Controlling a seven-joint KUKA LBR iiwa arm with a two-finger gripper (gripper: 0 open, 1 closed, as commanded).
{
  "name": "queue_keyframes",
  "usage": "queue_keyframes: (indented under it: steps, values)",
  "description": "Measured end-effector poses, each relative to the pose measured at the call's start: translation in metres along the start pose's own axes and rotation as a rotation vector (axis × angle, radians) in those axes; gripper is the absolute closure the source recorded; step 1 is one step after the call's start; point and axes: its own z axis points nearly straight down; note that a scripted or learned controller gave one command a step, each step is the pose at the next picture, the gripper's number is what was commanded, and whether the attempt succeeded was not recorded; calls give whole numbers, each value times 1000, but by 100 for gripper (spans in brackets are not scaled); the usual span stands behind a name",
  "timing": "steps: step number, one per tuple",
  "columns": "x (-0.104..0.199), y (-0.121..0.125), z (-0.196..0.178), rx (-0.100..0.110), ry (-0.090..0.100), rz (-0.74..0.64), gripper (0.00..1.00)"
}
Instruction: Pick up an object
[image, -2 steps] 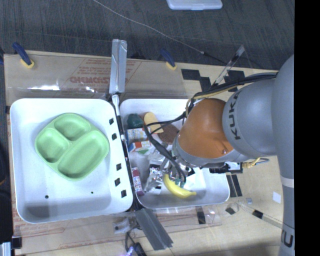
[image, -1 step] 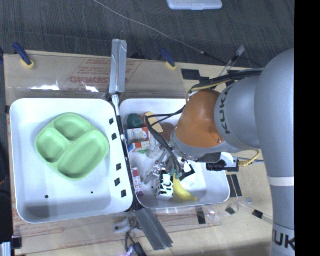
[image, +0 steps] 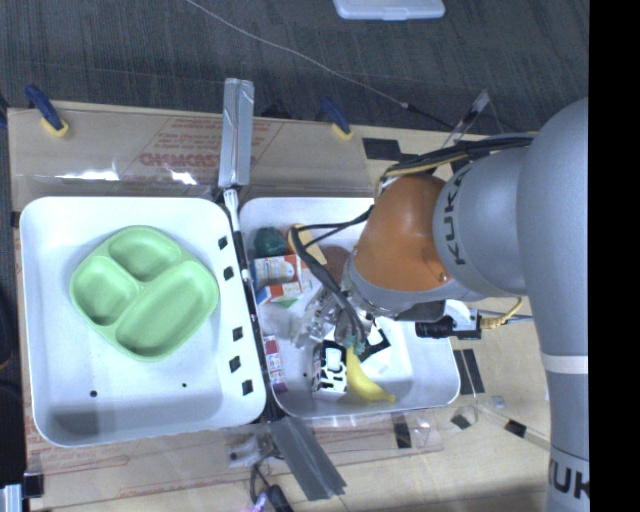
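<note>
Orange-banded arm (image: 470, 230) overhangs all; left to right, green tray (image: 145, 290) fills the left bin (image: 40, 330), carton (image: 278, 278) and light, soft, curved banana (image: 366, 384), best taken mid-length, lie in the right bin (image: 435, 385); gripper (image: 335, 325) state: cannot tell.

Two shallow white bins side by side on a bench (image: 90, 150). The left bin (image: 50, 400) holds a green three-compartment plate (image: 145, 290). The grey arm (image: 520, 230), with its orange band (image: 400, 240), reaches from the right over the right bin (image: 435, 385). The hand (image: 335, 325) hangs low among the clutter there. A yellow banana (image: 365, 383) lies at the near side, touching a black-and-white item (image: 329, 372); a small carton (image: 277, 278) and a dark green object (image: 269, 240) lie toward the far left corner.
</note>
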Motion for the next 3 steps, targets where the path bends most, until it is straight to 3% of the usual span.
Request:
queue_keyframes:
  steps: [1,2,3]
  values:
    - [-51,3,9,0,-1,-142,100]
    - [-64,-81,3,1,0,353,100]
    - [-64,-81,3,1,1,352,0]
